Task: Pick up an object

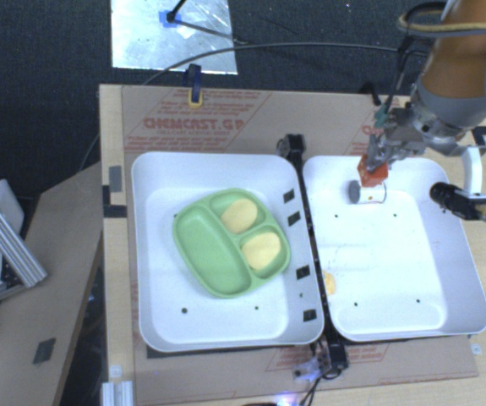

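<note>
My gripper (375,166) hangs over the far left part of the right bin (412,311), reaching in from the right. A small orange-red block (373,175) sits between its fingertips, and the fingers are shut on it. Just below and left of it, a small grey piece (354,193) lies on the bin floor, apart from the gripper. A small yellow-orange bit (330,284) lies at the right bin's left edge, nearer the front.
The left bin (166,311) holds a green divided tray (202,252) with two yellow pieces (241,216) (262,249) in its compartments. A black fitting (455,200) sticks over the right bin's right rim. Black clips line the seam between the bins.
</note>
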Tool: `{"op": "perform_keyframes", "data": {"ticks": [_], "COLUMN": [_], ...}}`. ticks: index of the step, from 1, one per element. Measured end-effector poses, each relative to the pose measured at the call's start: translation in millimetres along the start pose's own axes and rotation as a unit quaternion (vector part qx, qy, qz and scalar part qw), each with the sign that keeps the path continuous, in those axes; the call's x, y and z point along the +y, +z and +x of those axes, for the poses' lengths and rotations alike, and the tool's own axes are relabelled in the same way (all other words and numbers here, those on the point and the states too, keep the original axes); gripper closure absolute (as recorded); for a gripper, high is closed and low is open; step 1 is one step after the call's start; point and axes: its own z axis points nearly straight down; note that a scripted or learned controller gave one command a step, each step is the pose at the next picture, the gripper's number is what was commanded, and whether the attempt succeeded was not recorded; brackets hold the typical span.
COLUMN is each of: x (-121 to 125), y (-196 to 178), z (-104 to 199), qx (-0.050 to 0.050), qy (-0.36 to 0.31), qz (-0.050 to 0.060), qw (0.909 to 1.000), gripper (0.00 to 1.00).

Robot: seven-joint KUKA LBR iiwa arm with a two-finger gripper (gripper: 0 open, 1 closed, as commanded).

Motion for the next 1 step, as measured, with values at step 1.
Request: {"op": "perform_keyframes", "data": {"ticks": [1], "x": [-15.9], "y": [3.6], "z": [39.8], "qx": [0.0], "qy": [0.001], "qz": [0.001], "qw": [1.0], "gripper": [1.0]}}
